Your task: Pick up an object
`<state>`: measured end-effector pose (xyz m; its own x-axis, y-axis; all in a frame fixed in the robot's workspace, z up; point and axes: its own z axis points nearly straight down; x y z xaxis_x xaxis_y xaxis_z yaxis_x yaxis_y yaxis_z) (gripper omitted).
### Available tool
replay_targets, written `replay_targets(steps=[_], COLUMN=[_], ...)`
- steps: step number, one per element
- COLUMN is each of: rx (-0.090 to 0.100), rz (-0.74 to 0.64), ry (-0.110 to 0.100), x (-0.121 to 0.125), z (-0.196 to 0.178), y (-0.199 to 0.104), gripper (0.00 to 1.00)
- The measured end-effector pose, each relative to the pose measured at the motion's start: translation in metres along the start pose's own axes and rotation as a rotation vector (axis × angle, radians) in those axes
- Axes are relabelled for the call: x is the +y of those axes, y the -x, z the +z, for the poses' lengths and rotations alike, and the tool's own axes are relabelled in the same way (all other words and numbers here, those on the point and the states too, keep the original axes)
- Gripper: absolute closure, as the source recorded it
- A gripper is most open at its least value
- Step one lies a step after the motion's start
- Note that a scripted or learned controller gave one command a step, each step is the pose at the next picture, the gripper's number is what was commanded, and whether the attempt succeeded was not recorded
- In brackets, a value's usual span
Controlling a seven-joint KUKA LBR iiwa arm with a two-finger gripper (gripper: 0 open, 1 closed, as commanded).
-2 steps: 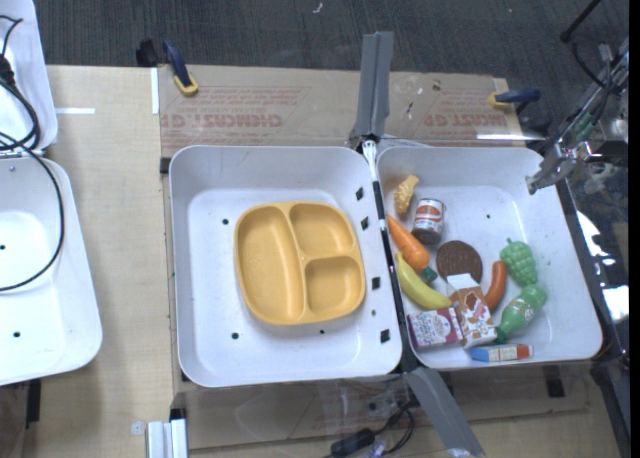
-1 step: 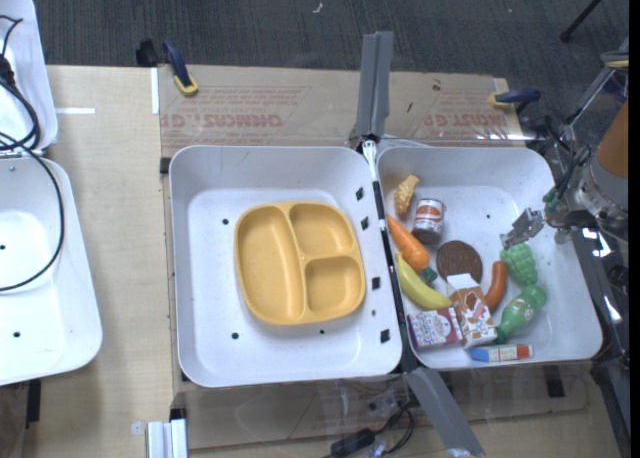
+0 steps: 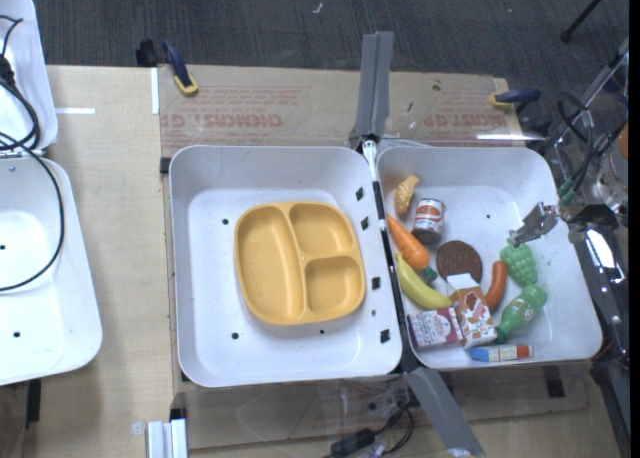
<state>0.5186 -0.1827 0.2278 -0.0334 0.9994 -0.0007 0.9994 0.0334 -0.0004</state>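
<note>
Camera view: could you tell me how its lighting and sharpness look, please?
In the camera view the light is even and soft; the yellow tray casts only a faint shadow on the left bin, mild glare whitens that bin's floor, the small items in the right bin look slightly blurred, and the gripper is too soft to read.

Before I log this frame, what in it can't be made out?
- Gripper: small and dark at the right bin's edge; finger state unreadable.
- Arm: cut off by the frame's right edge.
- Small cartons: print too small to read.
- Brown round piece: partly covered by a white label; identity unclear.
- Left-hand white tubs: cut by the frame edge.
</note>
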Motion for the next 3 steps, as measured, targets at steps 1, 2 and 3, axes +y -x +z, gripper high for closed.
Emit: replay_targets(steps=[1,2,3], rx=[0.013,0.006,0.001], rz=[-0.054,-0.047,-0.065], ry=[0.000,0.001,-0.001], x=[0.022,0.021,-0.026], z=[0.134,0.124,0.109], y=[0.031,0.035,0.012], gripper=[0.00,1.00,1.00])
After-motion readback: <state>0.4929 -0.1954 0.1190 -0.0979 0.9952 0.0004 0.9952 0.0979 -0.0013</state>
